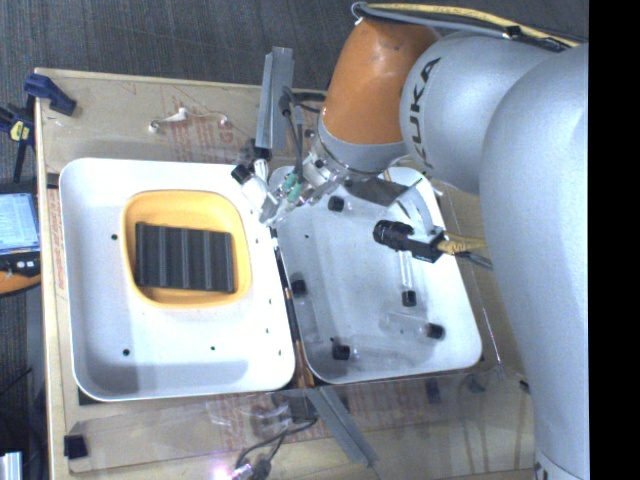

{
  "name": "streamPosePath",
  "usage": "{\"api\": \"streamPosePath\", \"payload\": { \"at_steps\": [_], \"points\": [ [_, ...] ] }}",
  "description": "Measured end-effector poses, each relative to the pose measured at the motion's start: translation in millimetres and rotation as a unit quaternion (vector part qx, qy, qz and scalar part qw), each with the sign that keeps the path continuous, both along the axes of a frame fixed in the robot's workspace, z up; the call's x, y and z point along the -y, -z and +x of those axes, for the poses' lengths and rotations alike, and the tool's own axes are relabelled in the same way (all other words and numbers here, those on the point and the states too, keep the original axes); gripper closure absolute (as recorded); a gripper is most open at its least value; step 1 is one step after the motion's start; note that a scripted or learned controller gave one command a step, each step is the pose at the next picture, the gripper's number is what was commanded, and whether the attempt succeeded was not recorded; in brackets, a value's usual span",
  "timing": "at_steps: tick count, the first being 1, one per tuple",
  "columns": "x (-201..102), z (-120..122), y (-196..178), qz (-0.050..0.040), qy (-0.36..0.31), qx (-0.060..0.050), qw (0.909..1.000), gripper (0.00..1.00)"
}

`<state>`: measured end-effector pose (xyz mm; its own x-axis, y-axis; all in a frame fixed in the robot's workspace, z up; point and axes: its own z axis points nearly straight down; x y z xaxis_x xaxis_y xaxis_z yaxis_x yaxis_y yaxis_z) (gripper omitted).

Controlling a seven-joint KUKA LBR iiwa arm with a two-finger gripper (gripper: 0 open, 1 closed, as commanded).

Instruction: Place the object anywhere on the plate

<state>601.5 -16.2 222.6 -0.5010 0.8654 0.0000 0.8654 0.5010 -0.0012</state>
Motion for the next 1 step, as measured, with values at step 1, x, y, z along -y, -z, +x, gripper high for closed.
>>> {"api": "streamPosePath", "payload": {
  "at_steps": [1],
  "points": [
    [0.1,0.1,-0.2,-0.0001,0.000,0.000,1.0000,0.00]
  ]
}}
